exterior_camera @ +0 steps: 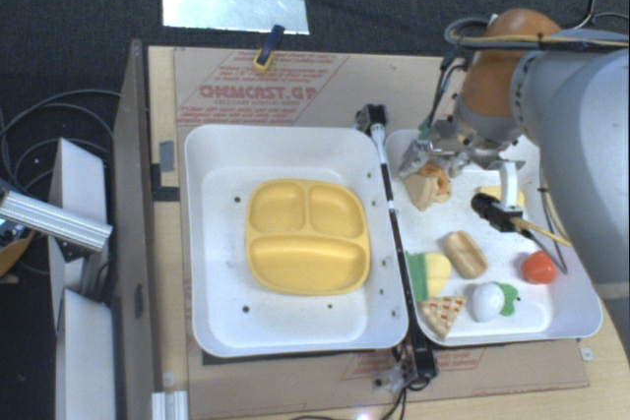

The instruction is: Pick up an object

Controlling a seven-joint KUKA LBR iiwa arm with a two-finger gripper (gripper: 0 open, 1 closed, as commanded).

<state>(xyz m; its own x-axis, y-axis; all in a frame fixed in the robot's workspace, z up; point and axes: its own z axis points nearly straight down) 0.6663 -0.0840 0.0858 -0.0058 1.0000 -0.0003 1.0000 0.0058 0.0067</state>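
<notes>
My gripper [433,158] hangs over the far left part of the right bin [576,315], under the orange wrist band. Directly below it, and touching or nearly touching it, lies a tan and white chunk of toy food [427,186]. Whether that chunk is held is hidden by the gripper body. Other toy foods lie nearer the front: a brown bread roll [465,254], a red tomato [537,268], a green and yellow piece [426,271], a pizza slice [442,313] and a white ball with green leaves [488,301]. A yellow piece [489,196] peeks out behind the wrist.
The left bin [217,310] holds a yellow divided plate [307,236]. A raised divider [391,211] separates the two bins. The large grey arm [581,113] covers the right bin's far right side. Cardboard [266,89] lies behind the bins.
</notes>
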